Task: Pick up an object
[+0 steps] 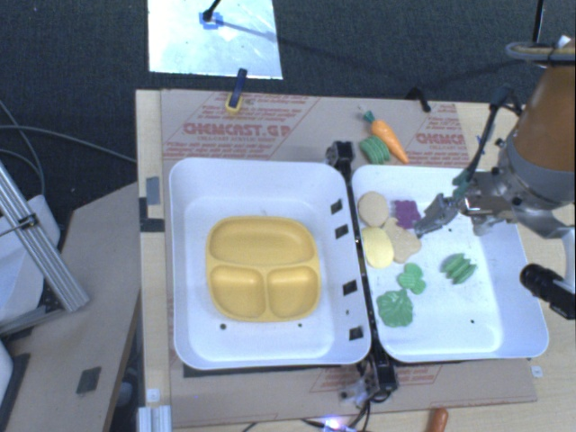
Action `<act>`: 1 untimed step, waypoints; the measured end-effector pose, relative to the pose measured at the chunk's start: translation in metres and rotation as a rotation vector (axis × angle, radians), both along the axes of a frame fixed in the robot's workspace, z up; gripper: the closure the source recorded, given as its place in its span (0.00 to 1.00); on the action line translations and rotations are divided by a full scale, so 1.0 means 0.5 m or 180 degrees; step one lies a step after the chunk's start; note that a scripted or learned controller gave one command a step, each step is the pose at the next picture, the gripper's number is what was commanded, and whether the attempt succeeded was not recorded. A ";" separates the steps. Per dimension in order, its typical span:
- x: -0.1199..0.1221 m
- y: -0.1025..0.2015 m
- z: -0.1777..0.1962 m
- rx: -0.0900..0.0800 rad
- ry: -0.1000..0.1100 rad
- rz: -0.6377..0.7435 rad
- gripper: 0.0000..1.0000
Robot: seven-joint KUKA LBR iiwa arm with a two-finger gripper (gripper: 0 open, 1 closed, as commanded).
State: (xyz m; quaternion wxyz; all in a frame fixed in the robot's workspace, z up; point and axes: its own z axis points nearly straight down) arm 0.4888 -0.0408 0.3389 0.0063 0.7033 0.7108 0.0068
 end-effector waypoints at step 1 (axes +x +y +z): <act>-0.007 -0.106 -0.209 -0.0005 0.0080 -0.0049 0.00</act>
